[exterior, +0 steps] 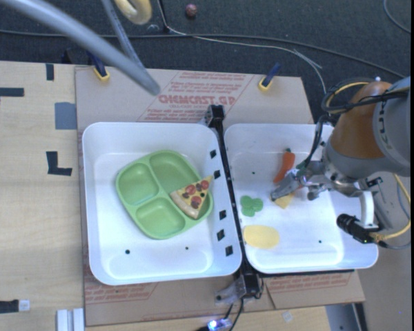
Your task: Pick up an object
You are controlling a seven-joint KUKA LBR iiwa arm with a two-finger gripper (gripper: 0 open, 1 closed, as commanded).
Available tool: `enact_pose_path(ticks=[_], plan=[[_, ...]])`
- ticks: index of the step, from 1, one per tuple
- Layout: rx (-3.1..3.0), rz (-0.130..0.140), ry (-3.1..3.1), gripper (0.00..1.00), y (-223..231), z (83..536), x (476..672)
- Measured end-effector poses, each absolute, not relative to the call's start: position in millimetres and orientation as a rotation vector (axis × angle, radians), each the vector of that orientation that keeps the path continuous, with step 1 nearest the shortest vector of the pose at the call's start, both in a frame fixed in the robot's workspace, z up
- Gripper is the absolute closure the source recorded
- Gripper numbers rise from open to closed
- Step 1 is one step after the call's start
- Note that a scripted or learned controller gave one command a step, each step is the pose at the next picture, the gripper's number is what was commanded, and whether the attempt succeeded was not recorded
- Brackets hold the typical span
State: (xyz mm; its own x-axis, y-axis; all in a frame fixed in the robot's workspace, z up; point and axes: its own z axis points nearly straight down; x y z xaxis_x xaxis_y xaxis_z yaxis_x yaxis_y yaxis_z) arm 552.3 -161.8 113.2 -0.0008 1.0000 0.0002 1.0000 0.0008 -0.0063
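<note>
Grey metal fingers of the gripper [290, 187] reach down into the right bin [331, 254], low over its floor, at the end of the arm [362, 140] with its orange band, which enters from 3 o'clock. A small pale yellow wedge [283, 201] lies at the fingertips, touching or just under them; whether the fingers are spread or closed, and whether they grip the wedge, cannot be told at this slant.

Around the gripper, within the same bin: an orange carrot [285, 165] at 12 o'clock, just beside the fingers, lying tilted with its thin end toward the bin's far wall; a green leafy piece [250, 204] at 9 o'clock, near the wedge but apart from it; a flat yellow oval [261, 236] at 7 o'clock, near the bin's front wall.

A black divider [224, 185] with clips separates the two bins. In the left bin [100, 254], well apart from the gripper at 9 o'clock, rests a green sectioned plate [148, 185]. A pizza slice [193, 197] lies on the plate's right-hand edge, its point directed toward the plate's centre.

Both bins sit on a cardboard sheet [193, 92] with red print, held by yellow clamps [265, 83] at its far edge.
</note>
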Motion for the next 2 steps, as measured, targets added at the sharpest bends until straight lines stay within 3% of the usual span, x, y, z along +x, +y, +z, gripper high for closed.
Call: enact_pose_path(ticks=[1, 2], plan=[[-2.221, 0.002, -2.224, 0.0, -162, 84, 552.6], [-2.224, 0.0, -2.227, 1.0, -162, 96, 553.7]])
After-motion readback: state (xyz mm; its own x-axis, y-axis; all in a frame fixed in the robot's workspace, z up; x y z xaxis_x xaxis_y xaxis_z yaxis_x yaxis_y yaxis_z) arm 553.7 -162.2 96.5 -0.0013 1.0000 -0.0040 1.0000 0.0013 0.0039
